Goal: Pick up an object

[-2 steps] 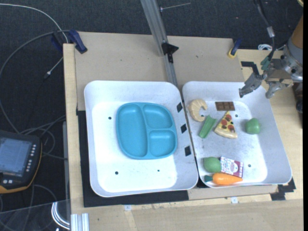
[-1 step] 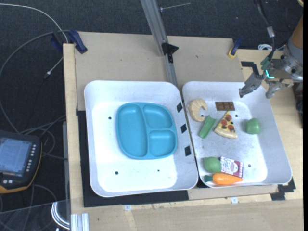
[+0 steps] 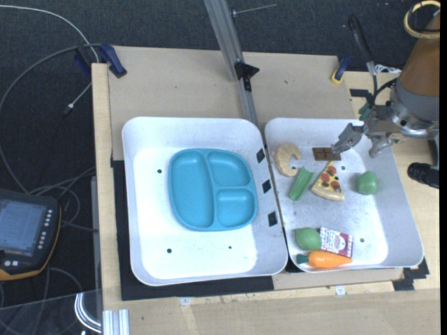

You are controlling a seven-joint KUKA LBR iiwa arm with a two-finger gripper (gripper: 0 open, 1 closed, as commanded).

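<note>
My gripper (image 3: 363, 144) hangs over the far right part of the right bin (image 3: 391, 208), its two fingers spread open with nothing between them. Its left fingertip (image 3: 345, 141) is just right of a small brown block (image 3: 325, 153). In the same bin lie a tan bagel piece (image 3: 286, 159), a green pea pod (image 3: 300, 183), a pizza slice (image 3: 329, 183) and a green ball (image 3: 367, 182). Near the bin's front edge sit a green round fruit (image 3: 306, 238), a pink and white carton (image 3: 336, 241) and an orange carrot (image 3: 328, 259).
The left bin (image 3: 147, 208) holds a blue divided plate (image 3: 213, 188). A metal pole (image 3: 227, 26) slants down to the gap between the bins. Cables and a black pendant (image 3: 24, 232) lie off the bench at the left.
</note>
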